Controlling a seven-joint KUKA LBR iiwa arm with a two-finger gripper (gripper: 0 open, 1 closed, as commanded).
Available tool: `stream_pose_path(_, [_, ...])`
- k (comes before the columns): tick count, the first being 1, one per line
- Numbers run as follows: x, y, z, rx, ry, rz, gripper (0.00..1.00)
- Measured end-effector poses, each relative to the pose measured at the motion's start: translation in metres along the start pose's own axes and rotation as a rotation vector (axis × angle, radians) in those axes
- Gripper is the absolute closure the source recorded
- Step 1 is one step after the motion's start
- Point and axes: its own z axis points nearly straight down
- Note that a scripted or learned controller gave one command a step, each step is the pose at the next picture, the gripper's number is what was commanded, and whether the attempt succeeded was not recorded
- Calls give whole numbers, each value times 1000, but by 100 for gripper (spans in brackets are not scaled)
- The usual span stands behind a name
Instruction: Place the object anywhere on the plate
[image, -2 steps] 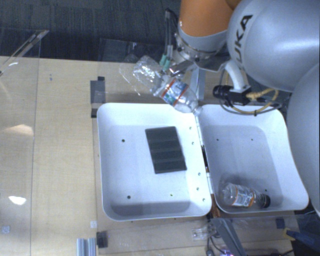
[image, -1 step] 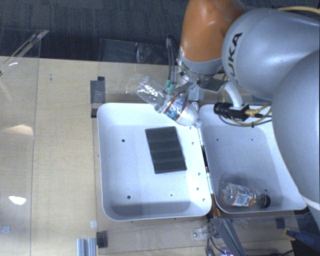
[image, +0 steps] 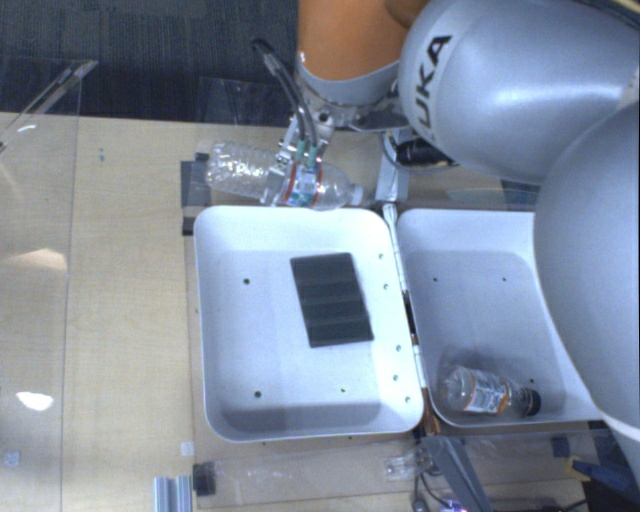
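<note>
We see two bins of smooth white plastic, the left bin (image: 230, 330) matt and the right bin (image: 480, 260) alike; a dark ribbed plate (image: 331, 299) (matt, perhaps rubber) lies in the left one. Both bottles (image: 485, 391) (image: 250, 172) look like clear crinkled plastic, the arm (image: 520, 90) glossy grey, the bench (image: 100, 300) pale wood

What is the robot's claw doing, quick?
Gripper: shut on the clear crinkled plastic bottle, lifted beyond the far rim of the left white bin, whose dark ridged rectangular plate waits below.
</note>
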Motion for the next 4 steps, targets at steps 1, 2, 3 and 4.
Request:
stream_pose_path(1, [76, -52, 17, 1, 3, -326, 100])
stream_pose_path(2, [60, -110, -15, 1, 0, -498, 100])
stream_pose_path(3, [65, -174, 56, 4, 7, -573, 100])
stream_pose_path(4, [13, -90, 56, 0, 2, -663, 100])
